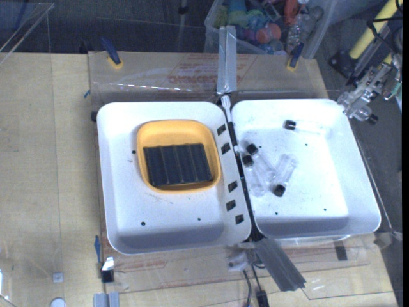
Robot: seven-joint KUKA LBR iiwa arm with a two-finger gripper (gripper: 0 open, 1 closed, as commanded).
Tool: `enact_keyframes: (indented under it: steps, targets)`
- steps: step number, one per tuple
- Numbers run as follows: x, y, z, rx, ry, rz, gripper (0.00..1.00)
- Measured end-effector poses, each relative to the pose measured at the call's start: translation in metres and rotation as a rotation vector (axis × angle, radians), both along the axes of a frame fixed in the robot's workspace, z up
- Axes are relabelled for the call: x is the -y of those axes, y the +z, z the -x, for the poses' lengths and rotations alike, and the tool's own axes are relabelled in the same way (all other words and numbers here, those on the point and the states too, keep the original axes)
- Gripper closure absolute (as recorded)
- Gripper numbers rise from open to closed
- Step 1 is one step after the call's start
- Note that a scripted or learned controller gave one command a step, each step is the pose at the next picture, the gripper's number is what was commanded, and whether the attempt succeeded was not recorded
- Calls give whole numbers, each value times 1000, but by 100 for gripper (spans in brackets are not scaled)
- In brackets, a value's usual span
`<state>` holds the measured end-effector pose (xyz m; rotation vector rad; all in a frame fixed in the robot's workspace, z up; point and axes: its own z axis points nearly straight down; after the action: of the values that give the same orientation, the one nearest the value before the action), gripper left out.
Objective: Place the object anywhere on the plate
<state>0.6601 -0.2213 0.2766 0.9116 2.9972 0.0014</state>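
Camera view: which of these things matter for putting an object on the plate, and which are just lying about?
For the job:
- yellow square plate with a dark ribbed insert, in the left white bin
- clear plastic vials with black caps, in the right white bin
- pincer, at the right bin's far right corner

Lying about:
- clear tub of coloured toys
- blue clamps

Pale metallic gripper [361, 104], thin black cables

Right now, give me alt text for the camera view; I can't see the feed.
A yellow plate carrying a dark ribbed block sits in the left bin. Clear vials with black caps lie scattered in the right bin. The gripper hangs beyond that bin's far right corner.
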Motion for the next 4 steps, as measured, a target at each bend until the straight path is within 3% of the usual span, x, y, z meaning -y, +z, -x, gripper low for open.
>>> enact_keyframes:
  steps: [2, 4]
  targets:
    - [0, -15, -2, -1, 500, 2, 100]
    - [0, 43, -9, 2, 1066, 8, 100]
